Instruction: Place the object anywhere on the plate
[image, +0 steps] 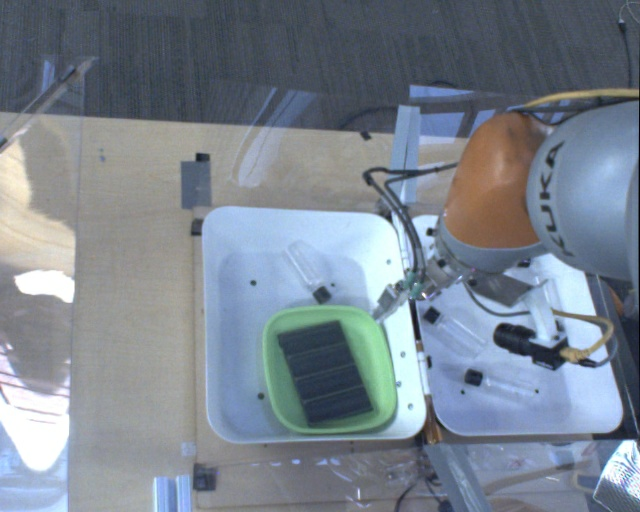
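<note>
Plainly, the only writing we can read is "KUKA", lettered down the grey casing of the robot arm (592, 190) beside its orange band (490, 190). The two-finger gripper (398, 297) sits low over the right rim of the left shallow white bin (230, 300), and we cannot tell whether it is wide or narrow. In that bin, the black ribbed rectangular block (325, 372) lies flat on the light green square plate (275, 335), with a clear plastic vial with a black cap (306, 268) just above the plate. The right shallow white bin (590, 400) holds two more clear black-capped vials (497, 382). Both bins rest on a pale wooden bench (130, 300), with dark grey carpet (250, 50) beyond.
</note>
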